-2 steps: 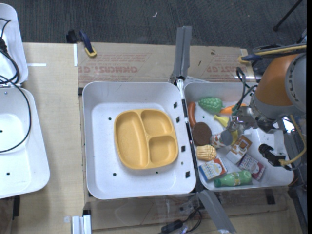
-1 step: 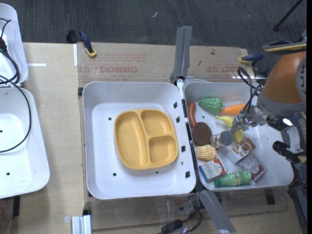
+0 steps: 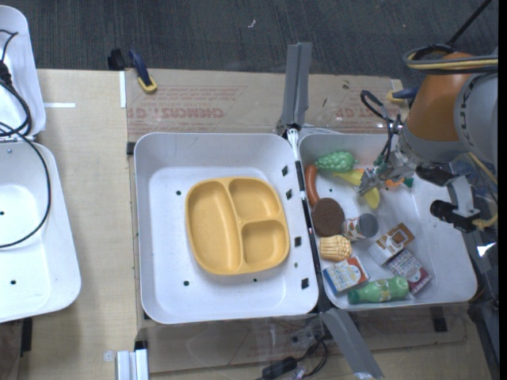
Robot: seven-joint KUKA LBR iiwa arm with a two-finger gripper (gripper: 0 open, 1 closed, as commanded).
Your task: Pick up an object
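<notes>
Nearest the camera, along the front edge of the right bin [image 3: 467,287], a green bottle [image 3: 379,292] lay on its side, with a small blue-and-white packet [image 3: 345,275] just beside it toward the divider and a red-patterned packet [image 3: 409,269] toward the front right corner. A little farther in sat a brown-and-white carton [image 3: 393,241], a small grey can [image 3: 365,226] and a yellow corn cob [image 3: 335,248] close to the bin's left wall. Beyond those, a dark brown round piece [image 3: 327,211] rested against an orange sausage-like stick [image 3: 312,185] that ran along the left wall. In the left bin [image 3: 158,236], a yellow three-compartment plate [image 3: 237,225] lay near the middle, well apart from everything else. Toward the far edge of the right bin, a green bumpy vegetable [image 3: 336,161] lay beside a yellow banana-like piece [image 3: 348,176]. My claw [image 3: 382,174] was down in that far part of the right bin, just beside the yellow piece, with something yellow [image 3: 371,198] right below my tips; the fingers were too small and cluttered for me to say whether they stood apart or together, or whether anything sat between them. My arm [image 3: 444,105] came in over the bin's far right corner.
</notes>
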